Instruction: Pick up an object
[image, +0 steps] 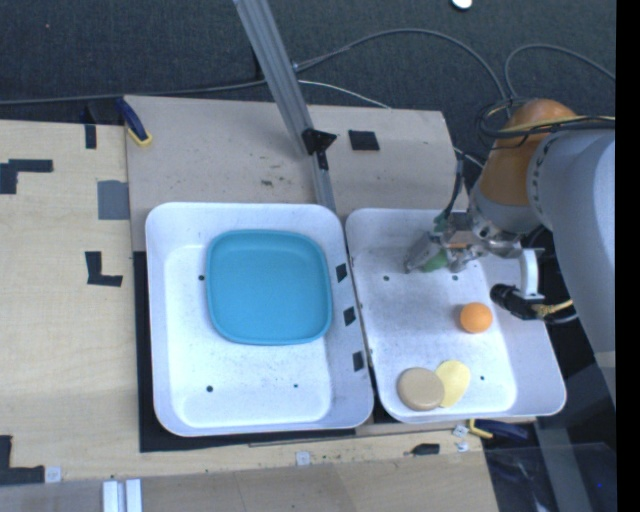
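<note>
My gripper (437, 255) hangs low over the far part of the right bin (400, 320), reaching in from the right. A small green thing (434, 262) shows right at its tip; I cannot tell whether it is held or lying on the bin floor. An orange ball (476, 318) lies in the same bin, apart from the gripper and nearer the front. At the bin's front sit a tan round piece (420, 388) and a pale yellow piece (455, 379), touching each other.
The left bin (180, 380) holds a blue square plate (268, 285). A grey metal post (290, 90) slants up from between the bins at the back. Cables (520, 300) hang off the wrist at the right bin's right wall.
</note>
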